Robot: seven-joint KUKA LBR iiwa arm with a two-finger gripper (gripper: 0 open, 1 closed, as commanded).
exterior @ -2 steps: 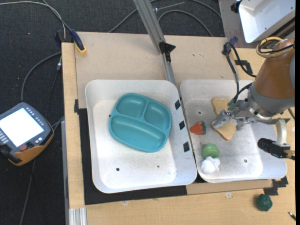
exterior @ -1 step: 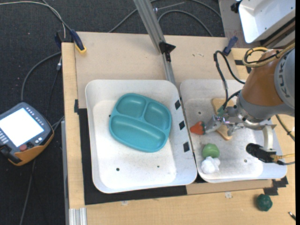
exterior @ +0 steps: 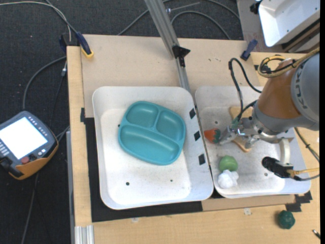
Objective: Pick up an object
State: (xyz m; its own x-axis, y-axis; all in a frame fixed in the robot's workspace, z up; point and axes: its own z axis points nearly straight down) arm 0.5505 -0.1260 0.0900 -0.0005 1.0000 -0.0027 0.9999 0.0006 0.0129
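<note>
**While the gripper sits low in the right bin, its grip cannot be read**

Where the arm [exterior: 284, 95] reaches in from the view's right, the gripper [exterior: 227, 136] is down over the floor of the right bin [exterior: 218, 98], near the middle of that bin. Whether it is apart or together cannot be told from this slant, and nothing can be seen clamped in it.

Just beside the gripper, on its left in the view, lies a small red-and-green toy [exterior: 210, 134]. It is the nearest loose thing, though whether the two touch is not clear. A tan block [exterior: 236, 113] lies just above the gripper in the view. A second tan piece [exterior: 245, 145] shows just below and to its right, partly covered by the wrist, and the two may or may not be one thing. Below the gripper, nearer the bin's front edge, sits a green ball [exterior: 228, 162], with a white crumpled lump [exterior: 228, 179] touching it on the far side from the gripper.

Well to the gripper's left, across the two bin rims, a teal divided plate [exterior: 152, 132] lies flat in the left bin [exterior: 117, 187]. Well below and to the right of the gripper, a dark green ball [exterior: 286, 218] rests outside the bins on the bench [exterior: 127, 60].
</note>
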